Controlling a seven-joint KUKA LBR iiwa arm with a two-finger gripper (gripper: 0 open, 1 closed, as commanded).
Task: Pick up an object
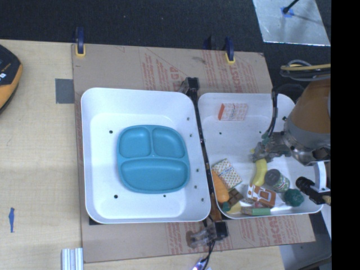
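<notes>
Over in the right bin (pixel 242 103) is where everything's happening, and honestly the pick hasn't really happened yet as far as I can see. The gripper (pixel 269 149) is down low at the bin's right side, just above the yellow banana-shaped toy (pixel 259 172), near enough that it might be touching the top end. Whether it's spread or closed, I can't tell, the tip is a dark blur from this angle. Nothing is visibly lifted, so I'd call it: approach done, grasp and lift still to go. My guess is the banana is the target, but that's only a guess.

Counting stuff:
- two white bins, side by side
- one blue divided plate (pixel 153 158), three compartments, sitting alone in the left bin (pixel 95 111)
- one small white card with red print (pixel 233 112) near the right bin's far edge, well apart from the rest
- one checkered packet (pixel 226 172)
- one orange carrot-looking piece (pixel 220 188) along the left wall
- one yellow banana
- one grey round can or lid (pixel 274 179) just beside the banana
- one red-and-white little box (pixel 262 195)
- one dark green round thing (pixel 293 196)
- one green and yellowish stick-like item (pixel 254 211) along the near wall, hard to name

So roughly eight loose pieces in the right bin, most bunched in the near corner. A couple more may be tucked in that pile.
</notes>
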